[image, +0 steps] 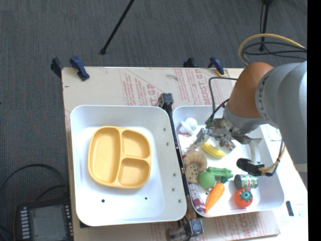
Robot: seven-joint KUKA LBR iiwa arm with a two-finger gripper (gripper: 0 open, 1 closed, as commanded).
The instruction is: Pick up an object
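Note:
My gripper (216,139) hangs over the back middle of the right bin (273,197), with its fingers spread open. A yellow toy banana (214,150) lies just below and in front of the fingertips, with nothing held between them. Toy foods lie in front of it: a green round fruit (206,179), a green vegetable (221,172), an orange carrot (214,196), a red tomato (243,198) and a small can (247,181). A tan ring-shaped pastry (194,159) and a cookie (192,173) sit by the bin's left wall.
The left bin (90,210) holds a yellow divided plate (120,156). A white crumpled item (189,125) lies at the right bin's back left corner. The grey arm with its orange band (251,87) covers the bin's back right. Clamps (79,67) grip the board's far edge.

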